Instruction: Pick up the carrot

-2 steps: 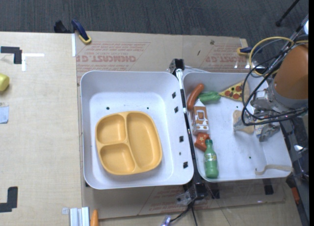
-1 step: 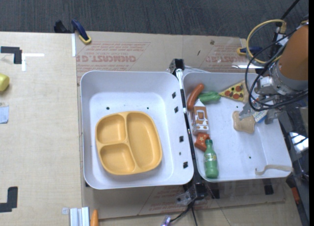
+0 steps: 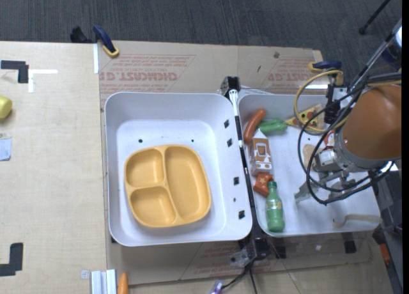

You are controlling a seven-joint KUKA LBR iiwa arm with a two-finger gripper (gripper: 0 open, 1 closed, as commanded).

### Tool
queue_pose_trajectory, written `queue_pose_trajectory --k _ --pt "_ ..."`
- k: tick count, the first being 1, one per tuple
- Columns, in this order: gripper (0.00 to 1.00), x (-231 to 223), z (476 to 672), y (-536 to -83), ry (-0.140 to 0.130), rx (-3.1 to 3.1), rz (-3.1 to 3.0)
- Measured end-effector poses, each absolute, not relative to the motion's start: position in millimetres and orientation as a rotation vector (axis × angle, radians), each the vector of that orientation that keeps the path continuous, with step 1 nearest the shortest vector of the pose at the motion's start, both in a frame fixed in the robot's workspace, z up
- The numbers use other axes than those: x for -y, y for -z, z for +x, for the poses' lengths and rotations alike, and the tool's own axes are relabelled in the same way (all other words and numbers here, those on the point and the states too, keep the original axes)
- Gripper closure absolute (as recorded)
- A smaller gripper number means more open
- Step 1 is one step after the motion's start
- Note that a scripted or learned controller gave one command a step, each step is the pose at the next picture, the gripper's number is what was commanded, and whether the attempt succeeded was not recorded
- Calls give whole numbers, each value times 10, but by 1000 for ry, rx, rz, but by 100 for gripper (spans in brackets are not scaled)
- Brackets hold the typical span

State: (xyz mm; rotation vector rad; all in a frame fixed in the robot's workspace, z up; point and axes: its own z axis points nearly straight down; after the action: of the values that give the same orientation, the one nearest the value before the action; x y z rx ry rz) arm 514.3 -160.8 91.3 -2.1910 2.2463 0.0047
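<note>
Here, camera view: right bin (image 3: 358, 219) holds carrot (image 3: 254, 124), slanted against left wall, near far end. Green pepper (image 3: 273, 126) just beside it; carton (image 3: 261, 156) and green bottle (image 3: 274, 206) nearer along same wall. Gripper (image 3: 319, 187) low over bin's middle, well apart from carrot; grip state cannot be told. Left bin (image 3: 121, 120) holds yellow divided plate (image 3: 167, 186).

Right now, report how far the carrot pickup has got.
Nothing looks done yet. The carrot lies in the right bin, against the wall it shares with the left bin, next to a green pepper and above a small box and a green bottle. The arm hangs over the right side of that bin, apart from the carrot. Left: reach across, grip the carrot, lift it.
</note>
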Motion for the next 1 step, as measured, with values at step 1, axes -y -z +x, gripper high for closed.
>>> queue_pose_trajectory --k 1 --pt "0 2161 4985 -1260 -4 -1843 -2531"
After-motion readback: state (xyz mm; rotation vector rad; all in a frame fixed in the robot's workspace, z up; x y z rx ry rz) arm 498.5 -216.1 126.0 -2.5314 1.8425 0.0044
